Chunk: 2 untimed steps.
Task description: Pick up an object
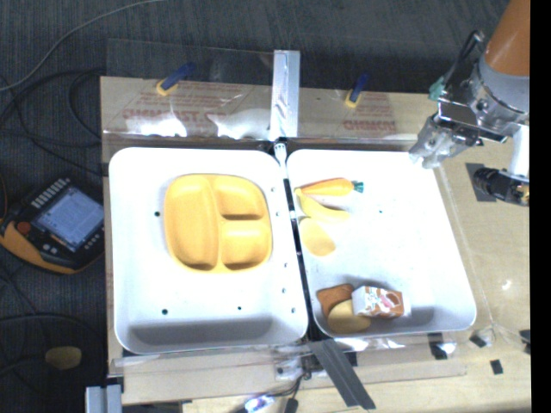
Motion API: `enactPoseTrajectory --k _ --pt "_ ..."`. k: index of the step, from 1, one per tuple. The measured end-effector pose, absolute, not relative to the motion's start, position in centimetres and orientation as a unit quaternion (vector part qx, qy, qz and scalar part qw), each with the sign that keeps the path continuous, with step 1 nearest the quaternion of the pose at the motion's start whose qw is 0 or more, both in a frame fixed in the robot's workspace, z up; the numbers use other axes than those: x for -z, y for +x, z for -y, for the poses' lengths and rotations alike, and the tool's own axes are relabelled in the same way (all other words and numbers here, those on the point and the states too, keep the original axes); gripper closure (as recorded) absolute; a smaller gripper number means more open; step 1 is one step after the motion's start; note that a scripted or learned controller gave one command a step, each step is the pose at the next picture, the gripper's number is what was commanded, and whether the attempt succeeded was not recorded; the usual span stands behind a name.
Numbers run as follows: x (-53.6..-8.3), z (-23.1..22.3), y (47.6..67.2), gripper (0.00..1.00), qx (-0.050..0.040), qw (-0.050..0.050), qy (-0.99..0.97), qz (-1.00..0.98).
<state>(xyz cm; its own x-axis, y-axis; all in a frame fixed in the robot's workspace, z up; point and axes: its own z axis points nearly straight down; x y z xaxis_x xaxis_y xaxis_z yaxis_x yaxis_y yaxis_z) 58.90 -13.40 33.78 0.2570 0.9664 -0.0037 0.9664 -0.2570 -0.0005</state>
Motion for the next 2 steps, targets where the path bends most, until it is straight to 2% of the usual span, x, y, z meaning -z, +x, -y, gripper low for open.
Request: enactPoseTrajectory --k 1,2 --pt "-18.2 7.7 56.2 1.00 0.0016 -0.002 0.806 -0.592" --pt "-32.2 7.7 61.1 1.00 0.0018 0.001 0.864 -0.504"
